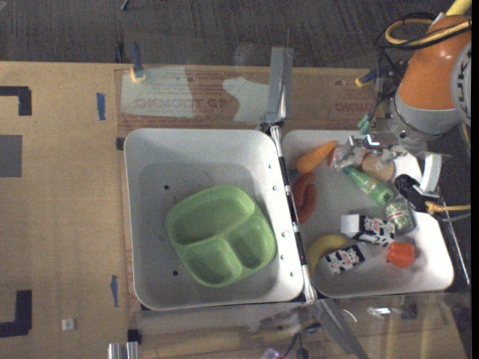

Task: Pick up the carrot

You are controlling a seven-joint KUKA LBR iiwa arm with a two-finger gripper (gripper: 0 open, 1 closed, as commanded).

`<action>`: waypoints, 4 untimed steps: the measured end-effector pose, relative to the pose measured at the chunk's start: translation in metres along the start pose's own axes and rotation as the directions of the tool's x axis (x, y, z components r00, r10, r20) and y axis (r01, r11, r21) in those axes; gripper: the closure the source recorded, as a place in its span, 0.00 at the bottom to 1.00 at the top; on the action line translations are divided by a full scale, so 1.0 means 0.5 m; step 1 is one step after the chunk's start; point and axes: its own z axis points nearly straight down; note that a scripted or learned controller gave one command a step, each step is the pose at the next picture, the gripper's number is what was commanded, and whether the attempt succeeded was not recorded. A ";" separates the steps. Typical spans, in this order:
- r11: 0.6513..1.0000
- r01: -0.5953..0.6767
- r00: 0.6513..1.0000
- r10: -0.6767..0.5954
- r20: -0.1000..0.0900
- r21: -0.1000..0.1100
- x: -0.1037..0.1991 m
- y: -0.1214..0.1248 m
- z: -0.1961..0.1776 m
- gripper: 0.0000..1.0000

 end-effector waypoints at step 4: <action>0.832 0.555 0.832 -0.555 0.004 -0.006 -0.044 -0.020 0.201 0.00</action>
